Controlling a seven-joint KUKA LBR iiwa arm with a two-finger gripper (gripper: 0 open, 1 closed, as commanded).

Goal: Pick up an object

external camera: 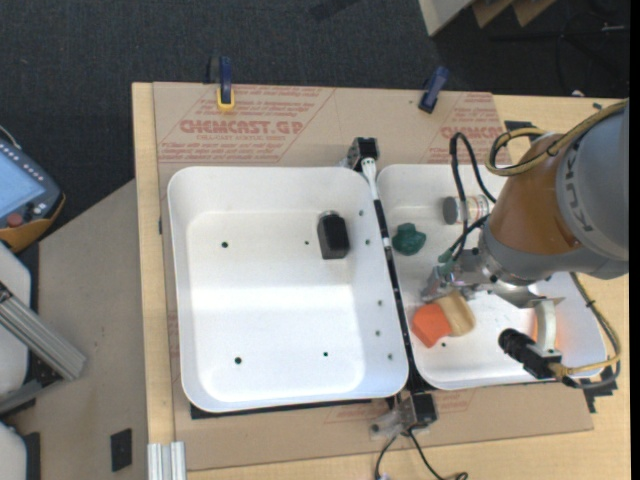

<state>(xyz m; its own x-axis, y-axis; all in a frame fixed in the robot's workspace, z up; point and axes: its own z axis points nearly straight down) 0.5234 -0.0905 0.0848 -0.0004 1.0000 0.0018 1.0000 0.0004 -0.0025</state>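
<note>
My gripper hangs low over the left part of the right bin, under the grey arm with its orange band. Just below it lie an orange block and a tan block, side by side and touching. Whether the gripper touches either one is hidden by the wrist. A green lump rests up and to the left of the gripper, near the bin's left wall. In the left bin a black block sits alone at the upper right.
A small grey cylinder lies at the back of the right bin, beside the arm. The bins meet along a narrow divider. Blue clamps hold the cardboard base at its far edge.
</note>
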